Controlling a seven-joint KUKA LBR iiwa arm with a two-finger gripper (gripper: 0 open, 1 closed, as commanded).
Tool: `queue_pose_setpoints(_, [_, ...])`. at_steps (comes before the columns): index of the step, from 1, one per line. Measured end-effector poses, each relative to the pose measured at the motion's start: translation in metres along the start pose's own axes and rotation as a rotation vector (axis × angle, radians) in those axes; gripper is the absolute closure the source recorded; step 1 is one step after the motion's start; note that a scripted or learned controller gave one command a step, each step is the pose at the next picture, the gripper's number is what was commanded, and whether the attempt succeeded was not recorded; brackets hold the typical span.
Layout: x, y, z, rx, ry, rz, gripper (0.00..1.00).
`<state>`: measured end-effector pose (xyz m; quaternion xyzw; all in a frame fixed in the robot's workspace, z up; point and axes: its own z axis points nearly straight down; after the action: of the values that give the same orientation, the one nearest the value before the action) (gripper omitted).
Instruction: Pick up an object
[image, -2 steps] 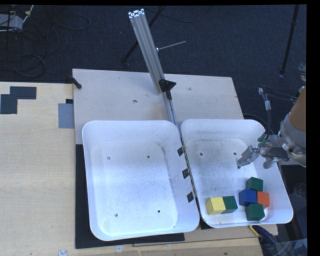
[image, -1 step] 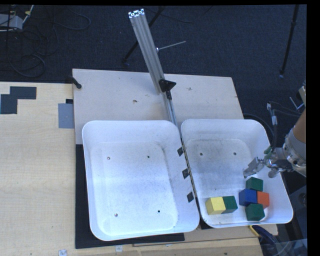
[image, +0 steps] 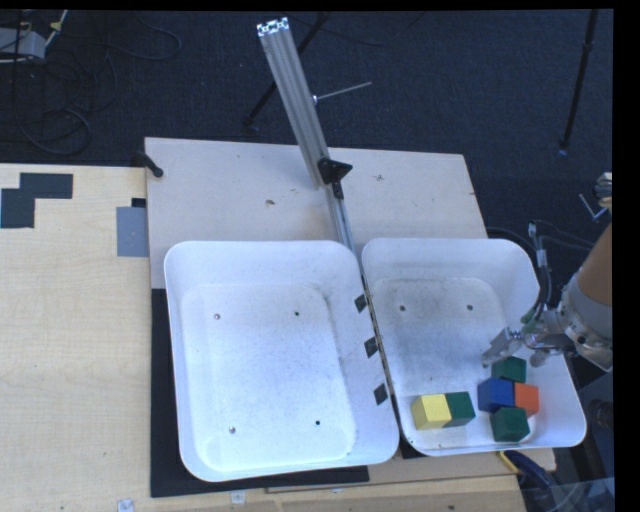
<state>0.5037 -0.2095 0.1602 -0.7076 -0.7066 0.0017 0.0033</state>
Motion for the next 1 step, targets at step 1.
queue_pose_setpoints(1, [0.0139, 0.0775, 0.0709, -0.01, -0.004, -0.005, 0.0])
